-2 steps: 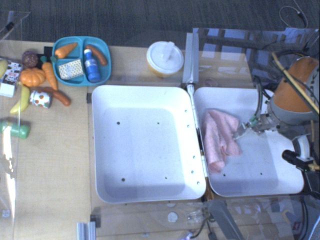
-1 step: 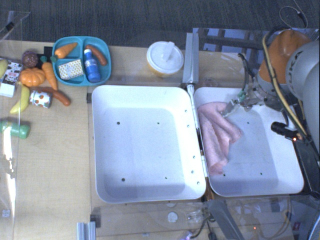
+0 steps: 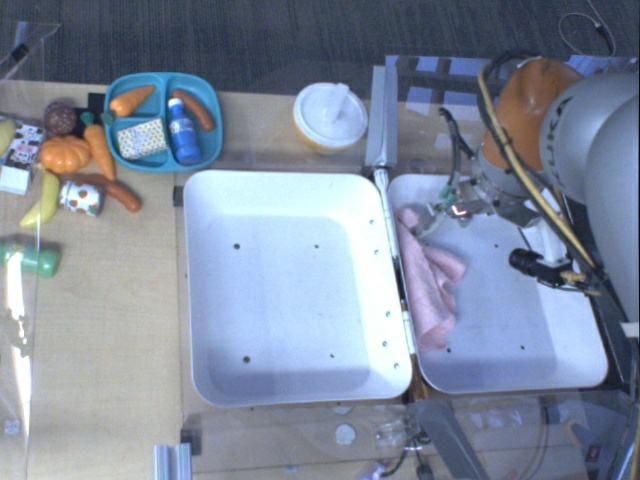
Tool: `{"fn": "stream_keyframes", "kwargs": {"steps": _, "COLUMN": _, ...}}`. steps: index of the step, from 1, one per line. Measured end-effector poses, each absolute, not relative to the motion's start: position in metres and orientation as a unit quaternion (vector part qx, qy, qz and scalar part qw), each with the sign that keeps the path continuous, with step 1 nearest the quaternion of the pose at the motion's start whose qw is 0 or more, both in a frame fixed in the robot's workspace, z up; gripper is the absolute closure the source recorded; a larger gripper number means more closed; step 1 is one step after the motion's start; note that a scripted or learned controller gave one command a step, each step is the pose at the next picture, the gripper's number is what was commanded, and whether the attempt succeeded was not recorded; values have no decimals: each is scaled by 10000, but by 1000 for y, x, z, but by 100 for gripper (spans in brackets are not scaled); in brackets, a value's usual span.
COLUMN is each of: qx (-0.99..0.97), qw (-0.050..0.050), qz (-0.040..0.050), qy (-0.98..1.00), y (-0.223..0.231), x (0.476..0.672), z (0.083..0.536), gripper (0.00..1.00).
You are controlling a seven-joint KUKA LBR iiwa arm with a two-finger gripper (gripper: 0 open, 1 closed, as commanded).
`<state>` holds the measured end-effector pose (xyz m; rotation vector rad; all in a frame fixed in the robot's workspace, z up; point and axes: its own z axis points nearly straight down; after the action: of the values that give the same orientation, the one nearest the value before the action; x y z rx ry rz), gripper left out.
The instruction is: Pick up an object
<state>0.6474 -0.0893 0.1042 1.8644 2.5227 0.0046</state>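
A pink cloth (image 3: 430, 278) lies crumpled along the left side of the right bin (image 3: 530, 358), running from near the bin's top left corner down past its middle. My gripper (image 3: 452, 208) hangs over the upper part of that bin, just right of and above the cloth's top end. The grey arm with its orange band (image 3: 525, 108) reaches in from the upper right. Cables cross in front of the wrist and hide part of the gripper.
The left bin (image 3: 290, 288) sits beside the right one, a metal divider between them. Behind it stands a white and yellow bowl (image 3: 331, 116). At far left are a blue divided plate (image 3: 163, 121) with toy food and several loose toys on the bench.
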Motion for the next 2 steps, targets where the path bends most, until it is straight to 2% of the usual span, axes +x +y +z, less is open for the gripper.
{"fn": "stream_keyframes", "kwargs": {"steps": 1, "qx": 5275, "qw": 58, "qz": 28, "qy": 8495, "y": -115, "x": 594, "z": 90, "gripper": 0}}
{"fn": "stream_keyframes", "kwargs": {"steps": 2, "qx": 5937, "qw": 71, "qz": 40, "qy": 8046, "y": -123, "x": 514, "z": 91, "gripper": 0}}
